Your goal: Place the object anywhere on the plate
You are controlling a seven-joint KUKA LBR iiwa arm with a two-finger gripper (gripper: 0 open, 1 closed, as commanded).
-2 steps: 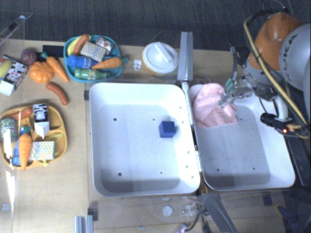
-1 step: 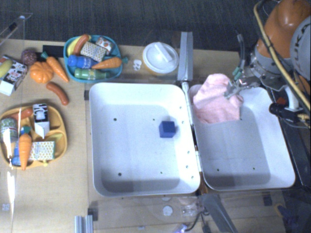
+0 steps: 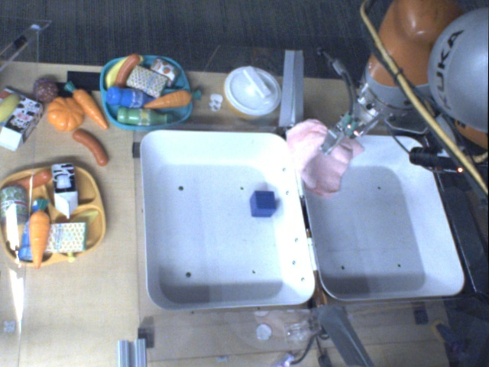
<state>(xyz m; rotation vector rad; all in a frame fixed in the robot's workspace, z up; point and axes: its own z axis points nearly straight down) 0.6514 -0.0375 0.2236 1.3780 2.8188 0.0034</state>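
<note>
1. The arm (image 3: 428, 44) enters from the upper right of the frame, its orange band high in that corner and its grey wrist angled down and to the left.
2. The gripper (image 3: 336, 138) sits at the top edge of the right bin (image 3: 397, 281), close to the divide between the two bins.
3. Its fingers are pinched on a pink cloth (image 3: 321, 163), which bunches around the fingertips and droops below them.
4. The pink cloth hangs over the upper left corner of the right bin, its left part overlapping the rim where the two bins meet.
5. I cannot tell whether the lower end of the cloth touches the bin floor or hangs just clear of it.
6. The left bin (image 3: 191, 281) holds a small blue cube (image 3: 263, 202), lying right of its centre, well apart from the cloth.
7. A round white plate with a yellow rim (image 3: 252, 92) stands on the bench just above the left bin's upper right corner, to the left of the gripper and apart from it.
8. A blue bowl of toy food (image 3: 145, 90) sits at the upper left of the frame, with a toy pumpkin (image 3: 63, 113) and carrot beside it.
9. A yellow tray of toy food (image 3: 50, 216) rests at the left edge of the frame.
</note>
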